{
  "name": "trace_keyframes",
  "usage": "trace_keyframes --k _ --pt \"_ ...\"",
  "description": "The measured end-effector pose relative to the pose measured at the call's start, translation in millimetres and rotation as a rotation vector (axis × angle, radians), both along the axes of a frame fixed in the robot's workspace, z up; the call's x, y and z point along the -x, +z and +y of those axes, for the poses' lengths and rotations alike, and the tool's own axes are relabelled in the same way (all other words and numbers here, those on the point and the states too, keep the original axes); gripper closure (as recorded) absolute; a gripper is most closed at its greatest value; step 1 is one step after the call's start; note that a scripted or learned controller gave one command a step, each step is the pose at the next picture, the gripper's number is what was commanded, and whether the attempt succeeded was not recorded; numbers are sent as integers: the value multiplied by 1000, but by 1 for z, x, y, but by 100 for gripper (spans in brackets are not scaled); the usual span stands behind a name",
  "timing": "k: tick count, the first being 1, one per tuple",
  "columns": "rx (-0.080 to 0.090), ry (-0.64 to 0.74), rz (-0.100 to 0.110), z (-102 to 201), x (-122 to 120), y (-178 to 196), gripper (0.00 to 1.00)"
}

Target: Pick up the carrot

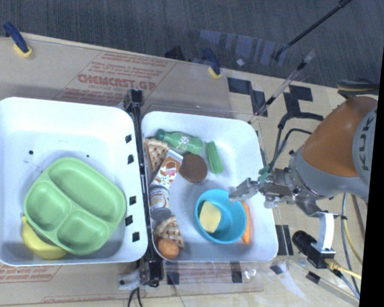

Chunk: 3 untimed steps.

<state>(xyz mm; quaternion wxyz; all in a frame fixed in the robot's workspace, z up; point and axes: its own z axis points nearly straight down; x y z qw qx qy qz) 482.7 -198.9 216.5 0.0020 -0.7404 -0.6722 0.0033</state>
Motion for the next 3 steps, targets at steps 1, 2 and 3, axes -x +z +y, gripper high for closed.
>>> trace_keyframes --k 1,2,3 --pt "2 109 -8 0 4 85 0" --pt "-7 73 8 -11 8 -33 0" --pt "-2 95 -5 -11 5 20 0"
